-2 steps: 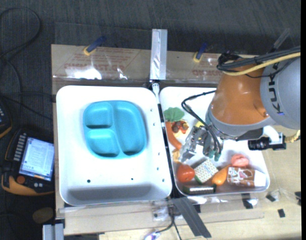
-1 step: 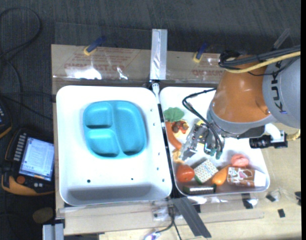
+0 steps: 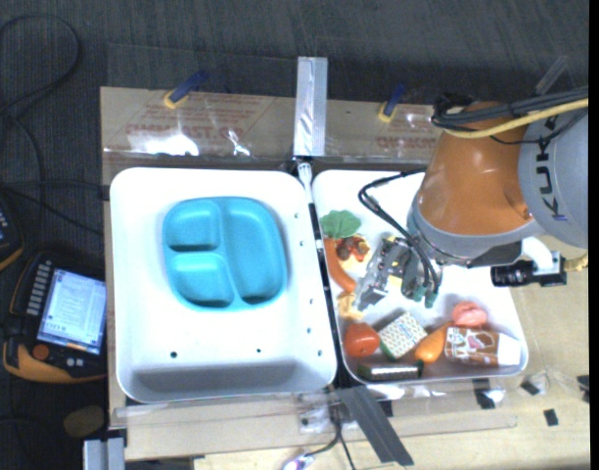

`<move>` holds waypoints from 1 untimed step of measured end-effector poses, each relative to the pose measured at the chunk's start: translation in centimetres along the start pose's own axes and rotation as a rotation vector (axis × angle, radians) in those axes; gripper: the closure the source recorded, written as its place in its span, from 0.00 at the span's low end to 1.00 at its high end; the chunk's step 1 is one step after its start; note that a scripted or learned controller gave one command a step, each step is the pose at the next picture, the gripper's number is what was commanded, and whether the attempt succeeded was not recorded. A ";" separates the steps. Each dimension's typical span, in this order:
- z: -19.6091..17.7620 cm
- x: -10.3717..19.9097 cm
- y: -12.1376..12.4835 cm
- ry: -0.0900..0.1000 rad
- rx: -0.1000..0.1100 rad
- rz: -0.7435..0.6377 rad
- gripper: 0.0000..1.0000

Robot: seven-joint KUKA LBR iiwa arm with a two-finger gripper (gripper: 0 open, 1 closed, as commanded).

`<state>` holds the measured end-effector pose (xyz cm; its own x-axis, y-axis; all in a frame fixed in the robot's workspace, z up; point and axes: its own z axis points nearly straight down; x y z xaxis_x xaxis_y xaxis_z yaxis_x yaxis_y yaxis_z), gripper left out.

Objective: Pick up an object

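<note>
The end effector (image 3: 386,280) hangs in the right bin (image 3: 510,306); I cannot tell its grip. The tomato (image 3: 361,340) lies just toward the bin's near edge.

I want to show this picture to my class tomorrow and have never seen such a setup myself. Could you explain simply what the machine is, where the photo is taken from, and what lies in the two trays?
This is one photo from a camera fixed above a bench, looking down at a slant. The grey and orange machine is a robot arm reaching in from the right. At its tip is a pincer for picking things up; it hangs over the right tray. I cannot tell whether it grips anything. That tray holds a jumble of small toys, among them a tomato, a carrot and a small bottle. The left tray holds a blue divided plate.
</note>
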<state>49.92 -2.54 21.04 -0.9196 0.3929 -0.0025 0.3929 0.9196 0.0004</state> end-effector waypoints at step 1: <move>-0.9 -0.1 0.1 -0.001 -0.001 -0.001 1.00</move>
<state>50.03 -2.48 21.94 -0.9198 0.3925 -0.0035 0.3924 0.9198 0.0014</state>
